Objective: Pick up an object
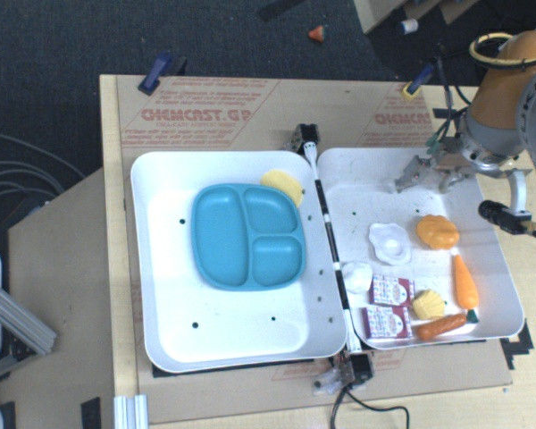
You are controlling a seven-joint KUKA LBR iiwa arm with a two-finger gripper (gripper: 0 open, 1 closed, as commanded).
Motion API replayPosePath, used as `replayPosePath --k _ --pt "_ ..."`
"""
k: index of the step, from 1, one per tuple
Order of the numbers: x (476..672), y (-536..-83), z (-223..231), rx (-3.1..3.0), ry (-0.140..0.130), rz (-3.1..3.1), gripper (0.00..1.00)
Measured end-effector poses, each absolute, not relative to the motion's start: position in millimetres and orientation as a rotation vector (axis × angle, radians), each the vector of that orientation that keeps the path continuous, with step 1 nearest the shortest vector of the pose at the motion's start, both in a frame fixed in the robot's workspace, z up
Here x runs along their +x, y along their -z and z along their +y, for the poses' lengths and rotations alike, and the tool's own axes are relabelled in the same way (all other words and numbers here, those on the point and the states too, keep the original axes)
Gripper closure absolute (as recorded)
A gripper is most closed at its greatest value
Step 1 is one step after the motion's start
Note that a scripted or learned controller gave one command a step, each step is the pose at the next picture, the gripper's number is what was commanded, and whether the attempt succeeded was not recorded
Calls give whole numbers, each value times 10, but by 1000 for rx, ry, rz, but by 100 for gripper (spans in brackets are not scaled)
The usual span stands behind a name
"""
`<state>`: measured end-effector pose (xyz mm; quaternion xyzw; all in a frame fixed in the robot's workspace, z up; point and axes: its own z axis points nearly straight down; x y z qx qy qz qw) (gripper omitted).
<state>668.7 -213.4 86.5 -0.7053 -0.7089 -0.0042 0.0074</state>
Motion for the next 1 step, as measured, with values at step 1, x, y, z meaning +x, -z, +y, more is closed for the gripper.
replayPosePath --k 1 --pt "6669 -852 -2058 -2219 1 -2222 0"
